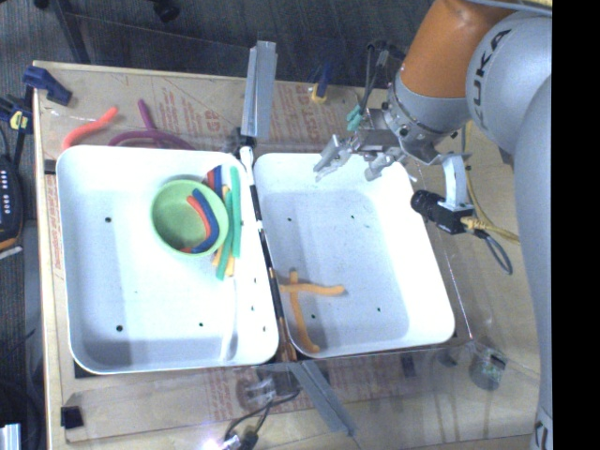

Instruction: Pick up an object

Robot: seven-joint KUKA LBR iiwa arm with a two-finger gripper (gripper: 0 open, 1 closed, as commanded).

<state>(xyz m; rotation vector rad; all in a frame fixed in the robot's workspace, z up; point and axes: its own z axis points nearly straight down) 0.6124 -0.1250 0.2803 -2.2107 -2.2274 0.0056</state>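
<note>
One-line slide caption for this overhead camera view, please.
KUKA arm's open gripper hovers over right bin's far edge; orange strips lie below, green bowl in left bin.

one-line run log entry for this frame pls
gripper: open, nothing held, over right bin far edge | orange strips: right bin, near-left | green bowl: left bin

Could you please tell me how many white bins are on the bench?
2. The left bin holds a green bowl with colored strips; the right bin holds orange strips near its front left.
</note>
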